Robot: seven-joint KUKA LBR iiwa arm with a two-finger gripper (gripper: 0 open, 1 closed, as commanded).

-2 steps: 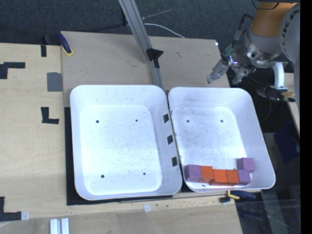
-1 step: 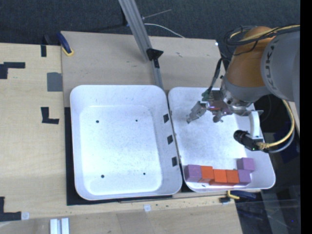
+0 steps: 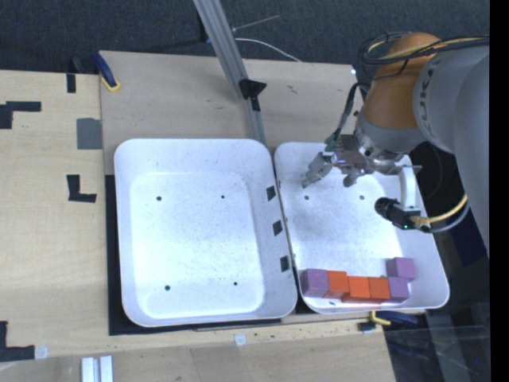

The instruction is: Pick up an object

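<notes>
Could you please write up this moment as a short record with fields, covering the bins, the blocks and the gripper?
bins: two white bins side by side, left bin and right bin
blocks: purple and orange blocks in a row along the near wall of the right bin
block colours: purple at both ends, orange between
gripper: gripper over the far part of the right bin, apart from the blocks
gripper contents: nothing between the fingers
arm: enters from the right

No legible txt, labels or nos. anywhere.
</notes>
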